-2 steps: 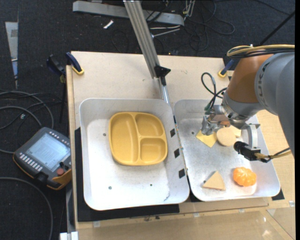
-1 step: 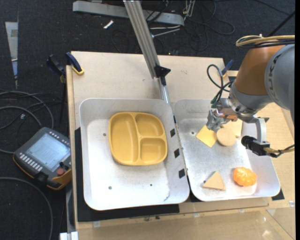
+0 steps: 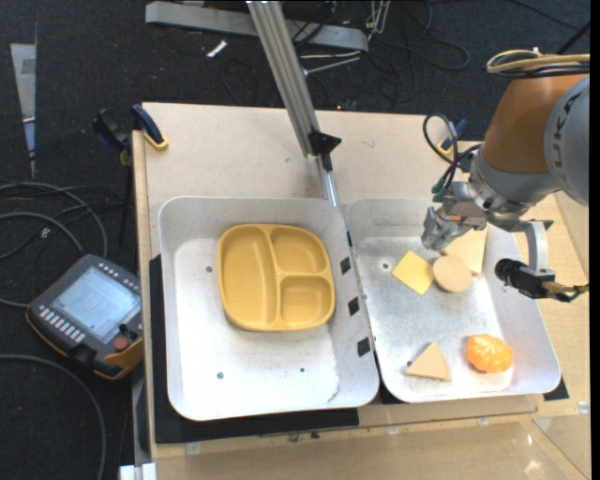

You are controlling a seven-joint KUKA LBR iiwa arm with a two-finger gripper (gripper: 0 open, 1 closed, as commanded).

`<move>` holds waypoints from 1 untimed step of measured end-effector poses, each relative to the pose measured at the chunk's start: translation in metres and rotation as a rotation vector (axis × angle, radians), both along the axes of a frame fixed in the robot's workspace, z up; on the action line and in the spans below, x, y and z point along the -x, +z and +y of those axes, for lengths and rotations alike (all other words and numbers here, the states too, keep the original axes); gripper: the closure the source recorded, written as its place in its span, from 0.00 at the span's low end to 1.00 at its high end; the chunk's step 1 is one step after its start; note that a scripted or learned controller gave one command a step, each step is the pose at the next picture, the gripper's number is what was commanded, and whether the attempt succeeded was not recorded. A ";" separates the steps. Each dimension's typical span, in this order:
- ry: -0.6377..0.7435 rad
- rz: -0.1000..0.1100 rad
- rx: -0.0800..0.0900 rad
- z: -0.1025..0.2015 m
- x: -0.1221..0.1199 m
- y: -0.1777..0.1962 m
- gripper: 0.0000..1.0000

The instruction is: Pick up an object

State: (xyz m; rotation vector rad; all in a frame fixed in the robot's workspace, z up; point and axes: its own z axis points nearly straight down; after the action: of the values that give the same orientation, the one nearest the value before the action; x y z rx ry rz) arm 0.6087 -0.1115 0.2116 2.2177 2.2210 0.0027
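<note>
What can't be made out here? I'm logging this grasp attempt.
- Hand, camera view: whether it grips anything, masked by the wrist.
- Pale block: partly covered by the hand and the round disc.
- Arm: cut off by the right edge.

- Floor (image 3: 66, 122): dark, speckled carpet, seen along the left and top of the view.
- Cables (image 3: 37, 211): black, looped loosely over the floor at left; more are tangled at the top.
- Bench top (image 3: 234, 150): pale beige board, square-cornered, lit evenly from above.
- Handheld control pendant (image 3: 89, 314): grey screen, orange-edged casing, laid on the floor left of the bench.
- Metal pole (image 3: 291, 80): silver, slanted, fixed by a black clamp (image 3: 323, 145) near the bench's middle.
- Blue-and-yellow clamp (image 3: 145, 127): set at the bench's far left corner.
- Metal base plate (image 3: 253, 23): grey, lying on the floor beyond the bench.
</note>
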 end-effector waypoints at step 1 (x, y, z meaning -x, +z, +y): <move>0.006 0.002 -0.002 0.044 -0.007 0.001 1.00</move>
State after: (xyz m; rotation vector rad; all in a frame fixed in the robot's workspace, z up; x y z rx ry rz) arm 0.6157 -0.0676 0.2122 2.2133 2.2294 0.0031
